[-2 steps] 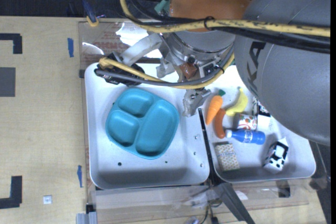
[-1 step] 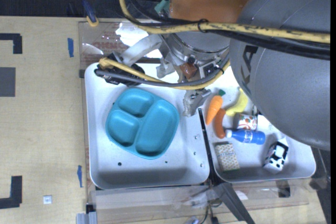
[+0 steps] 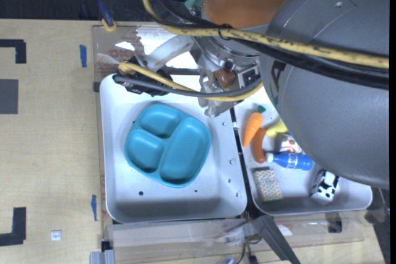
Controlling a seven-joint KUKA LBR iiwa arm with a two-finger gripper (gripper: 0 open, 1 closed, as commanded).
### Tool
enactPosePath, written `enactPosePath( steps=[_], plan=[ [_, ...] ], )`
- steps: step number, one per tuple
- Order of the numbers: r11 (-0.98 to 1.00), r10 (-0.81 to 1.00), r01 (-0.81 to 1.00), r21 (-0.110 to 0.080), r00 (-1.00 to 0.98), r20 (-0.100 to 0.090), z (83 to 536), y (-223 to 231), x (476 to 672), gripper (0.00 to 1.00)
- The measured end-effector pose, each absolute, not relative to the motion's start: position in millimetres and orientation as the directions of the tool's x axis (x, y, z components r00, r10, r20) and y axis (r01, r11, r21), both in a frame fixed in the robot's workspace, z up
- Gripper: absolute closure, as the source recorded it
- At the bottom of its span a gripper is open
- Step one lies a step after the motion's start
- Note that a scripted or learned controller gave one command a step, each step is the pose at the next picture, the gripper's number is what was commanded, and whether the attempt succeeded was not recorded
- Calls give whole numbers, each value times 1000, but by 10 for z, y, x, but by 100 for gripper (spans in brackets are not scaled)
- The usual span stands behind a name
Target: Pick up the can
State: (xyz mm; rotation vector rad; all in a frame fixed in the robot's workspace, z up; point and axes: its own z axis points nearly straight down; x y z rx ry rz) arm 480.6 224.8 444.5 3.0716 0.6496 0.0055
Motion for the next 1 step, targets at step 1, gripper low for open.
enactPosePath(
  steps=[1],
  plan=[
    [-914,405,405,4,914,2,4443,2250,4805,0]
  ],
)
